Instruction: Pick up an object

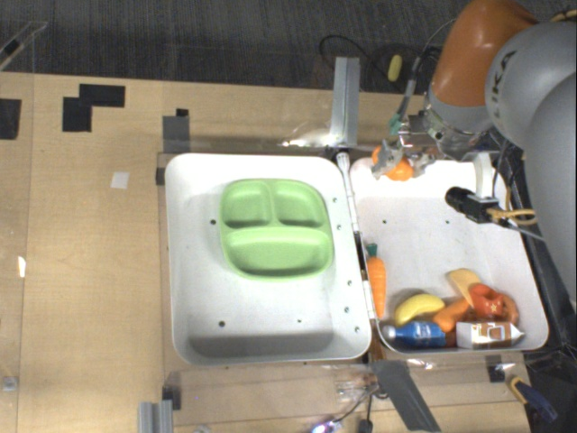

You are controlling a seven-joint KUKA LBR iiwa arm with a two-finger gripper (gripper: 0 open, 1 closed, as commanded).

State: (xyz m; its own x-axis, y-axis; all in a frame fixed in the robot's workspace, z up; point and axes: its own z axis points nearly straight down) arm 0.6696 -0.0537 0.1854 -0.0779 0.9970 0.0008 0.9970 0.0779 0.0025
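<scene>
The gripper (397,154) hovers at the twelve o'clock corner of the right bin (424,228), with a small orange object (398,171) at its tip. Whether the jaws are closed on it or merely above it I cannot tell; the view is too crowded there. It looks light, rounded and smooth, probably hard plastic, so a grip across its middle seems best. At five o'clock lie a glossy banana (419,308), a carrot (376,282) and a blue bottle (416,335). The left bin (194,269) holds a green divided plate (274,226).
</scene>
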